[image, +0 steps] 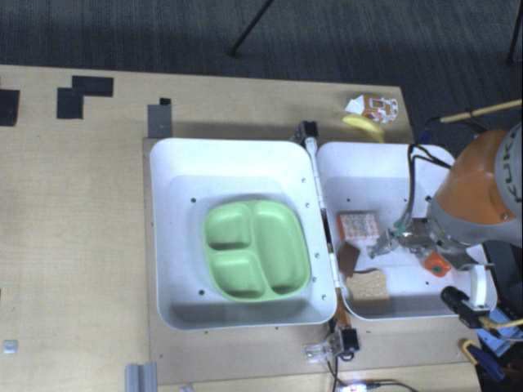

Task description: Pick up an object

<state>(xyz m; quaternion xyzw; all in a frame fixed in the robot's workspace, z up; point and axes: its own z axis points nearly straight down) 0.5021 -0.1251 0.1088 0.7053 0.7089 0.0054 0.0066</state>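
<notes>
The right bin holds a red-and-white patterned packet, a dark brown piece and a tan sponge-like block along its left side. A small orange object lies further right, partly under the arm. My gripper hangs low inside this bin, just right of the patterned packet and above the tan block. I see nothing held in it. The grey arm with its orange band covers the right part of the bin.
In the left bin lies a green divided plate. On the bench behind the right bin sit a yellow banana-like item and a small printed packet. Cables and a clamp sit at the front edge.
</notes>
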